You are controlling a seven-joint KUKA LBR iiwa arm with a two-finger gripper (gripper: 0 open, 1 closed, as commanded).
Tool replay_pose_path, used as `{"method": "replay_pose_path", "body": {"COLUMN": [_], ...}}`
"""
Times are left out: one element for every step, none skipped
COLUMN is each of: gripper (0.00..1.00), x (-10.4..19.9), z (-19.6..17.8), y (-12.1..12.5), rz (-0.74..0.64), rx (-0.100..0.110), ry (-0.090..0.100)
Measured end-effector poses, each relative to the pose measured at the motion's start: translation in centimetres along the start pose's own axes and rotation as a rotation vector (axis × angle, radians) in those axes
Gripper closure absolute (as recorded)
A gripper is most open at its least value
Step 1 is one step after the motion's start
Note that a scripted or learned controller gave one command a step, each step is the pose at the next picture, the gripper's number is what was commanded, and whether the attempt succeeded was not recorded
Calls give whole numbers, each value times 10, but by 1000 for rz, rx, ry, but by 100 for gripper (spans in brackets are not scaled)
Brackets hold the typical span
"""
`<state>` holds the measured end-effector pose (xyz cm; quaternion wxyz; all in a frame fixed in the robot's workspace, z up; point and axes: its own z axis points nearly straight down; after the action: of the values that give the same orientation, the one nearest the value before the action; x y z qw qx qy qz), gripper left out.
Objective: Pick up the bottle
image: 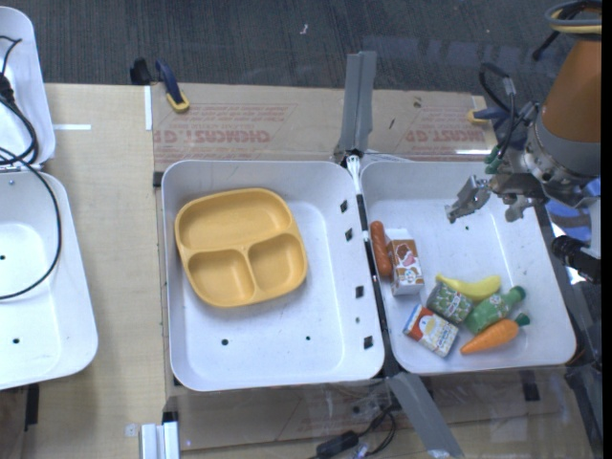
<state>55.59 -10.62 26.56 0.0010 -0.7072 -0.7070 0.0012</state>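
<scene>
Left bin [182,285] carries just a yellow divided tray [241,246], sitting toward its far-left corner, well apart from everything the task cares about; looks like a drop-off spot, not in play for the pick. Right bin [535,347] has all the clutter bunched along its near edge, probably just how it got dumped: a sausage [381,248] lying against the left wall, a small red-and-white carton [406,264] touching it, then a banana [469,286], a dark green pouch [448,304] under the banana, a juice box [430,331] at the near side, the bottle [497,308] and a carrot [492,336]. The bottle is green, lying on its side toward the right bin's near-right corner, cap pointing right, wedged between banana and carrot with the carrot touching or just beside it along its length, pouch pressed at its base. My read: tight neighbours mean a grasp across the body risks catching the carrot too. Arm [579,94] enters from the right, orange band high over the bin's far-right corner, wrist tipped down and left. Claw [490,199] hangs over the far half of the right bin, fingers spread wide with nothing between them, well apart from the bottle. Pick not yet started; next move needs travel toward the near edge, then descent.
</scene>
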Motion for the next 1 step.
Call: {"method": "replay_pose_path", "body": {"gripper": [0], "x": [-56], "z": [111], "y": [-60], "rz": [21], "rx": [1], "ry": [1]}}
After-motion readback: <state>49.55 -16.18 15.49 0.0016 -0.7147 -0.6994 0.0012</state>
